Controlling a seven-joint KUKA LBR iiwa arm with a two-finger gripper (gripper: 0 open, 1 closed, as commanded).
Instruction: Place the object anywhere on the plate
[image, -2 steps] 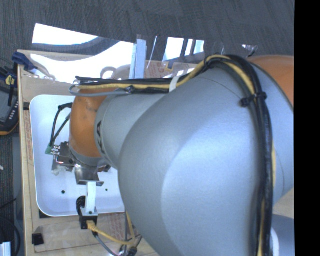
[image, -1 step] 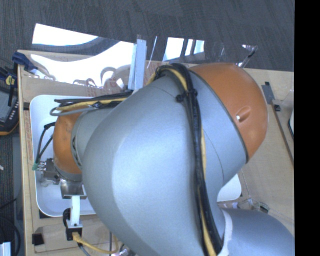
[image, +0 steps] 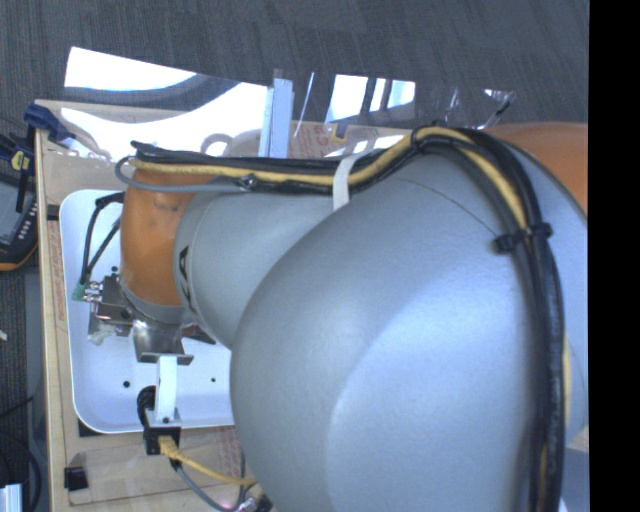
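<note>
Camera view: you are looking down at a slant, and the grey arm (image: 400, 350) takes up most of the frame, its big rounded joint coming in from the right and lying over the bins. The orange band (image: 150, 245) sits at the left end of the arm, just above the wrist. Below the band, the metal gripper (image: 105, 315) hangs over the left part of a white bin (image: 85, 400). The wrist hides its tips, so you cannot tell whether it is open or closed, or whether anything is in it. A small green part (image: 78, 292) sticks out on its left side.

A bundle of black and yellow cables (image: 300, 180) runs along the top of the arm, held by a white tie (image: 342, 185), then curves down the right side. A white bracket (image: 165, 385) drops from the wrist to a black connector (image: 155, 430), where a yellow cable (image: 200, 468) leads off across the wooden tabletop (image: 100, 470).

The visible strip of bin floor is plain white with a few small dark dots. A yellow and black device (image: 15, 220) rests at the far left edge; any lettering on it is too blurred to read.
</note>
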